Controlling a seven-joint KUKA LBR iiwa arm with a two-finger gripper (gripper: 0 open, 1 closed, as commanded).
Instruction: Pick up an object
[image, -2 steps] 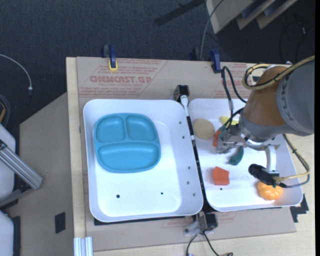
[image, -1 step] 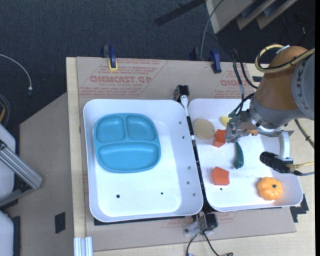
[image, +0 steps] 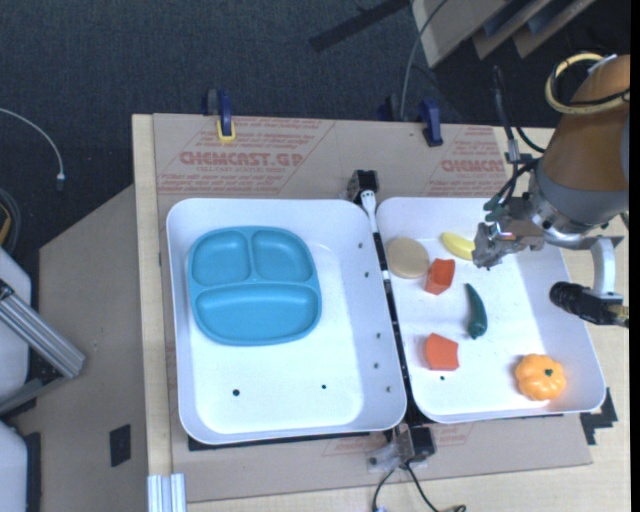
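We start with the two white bins. The one under our gripper (image: 487, 247) is the right bin (image: 500, 400); the left bin (image: 345, 390) lies well off to the gripper's left and holds a blue divided plate (image: 255, 284), far from anything we can reach in one short move.

Among the loose pieces, the round tan piece (image: 406, 257) sits to the gripper's left, past the banana. The orange pumpkin (image: 540, 377) lies well apart, toward the near edge and a little to the right. Two red-orange blocks follow: one (image: 439, 276) down-left of the gripper, the other (image: 441, 351) farther toward the near edge. The green pepper (image: 476, 312) lies below the gripper, its long axis running roughly away-to-near.

Smallest and closest is the yellow banana (image: 458, 244), just beside the gripper on its left, long axis slanting across the bin. We judge it the likeliest target: a short shift left would bring us over it.

Whether our gripper is spread or closed we cannot tell; nothing shows between its tips.
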